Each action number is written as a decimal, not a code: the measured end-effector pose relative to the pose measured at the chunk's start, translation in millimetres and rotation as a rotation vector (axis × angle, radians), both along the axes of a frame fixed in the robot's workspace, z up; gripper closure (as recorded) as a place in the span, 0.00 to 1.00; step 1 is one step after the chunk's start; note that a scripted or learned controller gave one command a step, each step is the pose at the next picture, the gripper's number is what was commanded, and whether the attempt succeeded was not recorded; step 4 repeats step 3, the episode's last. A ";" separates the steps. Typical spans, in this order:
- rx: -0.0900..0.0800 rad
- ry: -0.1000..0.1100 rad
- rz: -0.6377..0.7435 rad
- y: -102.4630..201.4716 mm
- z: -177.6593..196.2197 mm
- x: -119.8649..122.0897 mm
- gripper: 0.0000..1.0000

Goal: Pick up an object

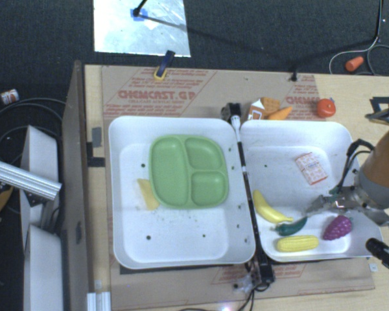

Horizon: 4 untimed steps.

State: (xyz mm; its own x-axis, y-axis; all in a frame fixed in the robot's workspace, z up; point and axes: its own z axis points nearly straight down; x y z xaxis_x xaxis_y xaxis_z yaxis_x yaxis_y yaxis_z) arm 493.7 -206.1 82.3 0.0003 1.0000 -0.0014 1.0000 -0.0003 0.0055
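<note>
We see the gripper (318, 206) low over the right bin (292, 141), reaching in from the right, its grey metal fingers (313, 205) pointing left toward the middle of the bin floor. We cannot tell whether the fingers are spread or pressed together; nothing shows between them.

Several toy foods lie just beside the fingers in the front part of the right bin. A purple bunch of grapes (338, 227) sits just below and to the right of them, close under the wrist. A dark teal pepper-like piece (292, 226) lies just below and left of the fingertips, near but apart as far as we can see. A yellow banana (268, 208), curved, rests further left by the bin's inner wall, and a yellow corn cob (296, 243) lies along the front wall. A small white card with red print (310, 168) lies flat toward the back of the bin, above the fingers.

In the left bin (133, 232) a green divided plate (188, 172) lies flat, with a pale yellow piece (146, 194) at its left edge. On the table (181, 92) behind the bins sit an orange carrot (279, 113) and a red-orange round fruit (325, 108).
</note>
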 end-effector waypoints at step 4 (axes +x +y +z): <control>-0.002 -0.003 0.009 58.6 14.9 177.0 1.00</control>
